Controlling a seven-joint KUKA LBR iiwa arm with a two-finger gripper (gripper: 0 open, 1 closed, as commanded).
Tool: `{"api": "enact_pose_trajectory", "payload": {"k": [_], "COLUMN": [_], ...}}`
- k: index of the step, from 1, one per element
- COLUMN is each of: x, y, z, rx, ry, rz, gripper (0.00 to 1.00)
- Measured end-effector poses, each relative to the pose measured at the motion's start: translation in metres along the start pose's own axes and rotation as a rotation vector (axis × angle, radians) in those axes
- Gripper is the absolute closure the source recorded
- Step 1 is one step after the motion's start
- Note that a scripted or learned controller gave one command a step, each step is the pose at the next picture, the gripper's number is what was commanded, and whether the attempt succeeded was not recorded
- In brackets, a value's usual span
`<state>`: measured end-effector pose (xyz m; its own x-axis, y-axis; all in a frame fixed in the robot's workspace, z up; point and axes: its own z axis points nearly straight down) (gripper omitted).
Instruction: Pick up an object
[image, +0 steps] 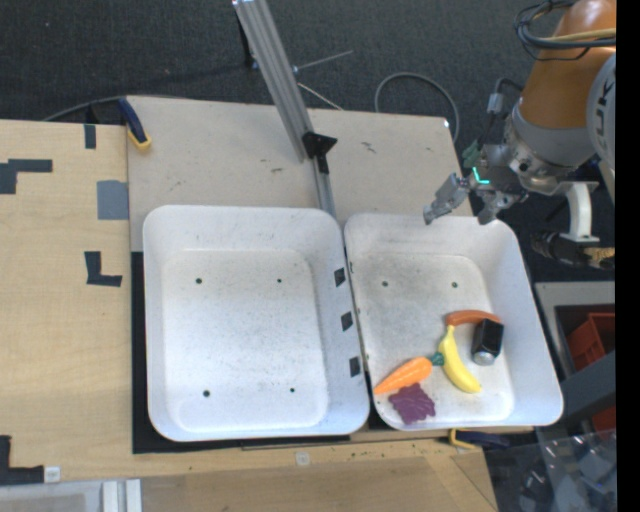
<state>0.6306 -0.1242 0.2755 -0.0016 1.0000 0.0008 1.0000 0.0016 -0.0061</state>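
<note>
The arm (565, 90) came in from the upper right, its orange band above the grey wrist. The gripper (462, 203) hung over the far rim of the right bin (520, 260), near that bin's top right corner. Its two fingers (441, 203) stood spread apart with nothing between them.

All the objects lay in the near right part of the right bin, well apart from the gripper. A banana (456, 365) lay roughly upright in the view, its stem toward the bin's middle. Just right of it was a small black can (487, 340), with a red sausage (472, 318) touching or just above its top end. A carrot (404, 374) lay left of the banana, its green tip close to the banana's stem. A purple bunch of grapes (412, 403) sat just below the carrot, near the bin's front wall.

The left bin (160, 300) sat beside the right one, their rims touching along the middle. A grey metal rail (285, 85) slanted down from the top of the view to the gap between the bins
</note>
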Motion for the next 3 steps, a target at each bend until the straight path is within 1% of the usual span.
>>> {"api": "enact_pose_trajectory", "payload": {"k": [1,2,3], "x": [0.0,-0.001,-0.003], "y": [0.001,-0.002,-0.01], "z": [-0.003,0.062,0.124], "rx": [-0.004,0.002,0.002], "ry": [-0.001,-0.001,-0.001], "rz": [-0.001,0.0,0.001], "gripper": [0.0,0.0,0.0]}}
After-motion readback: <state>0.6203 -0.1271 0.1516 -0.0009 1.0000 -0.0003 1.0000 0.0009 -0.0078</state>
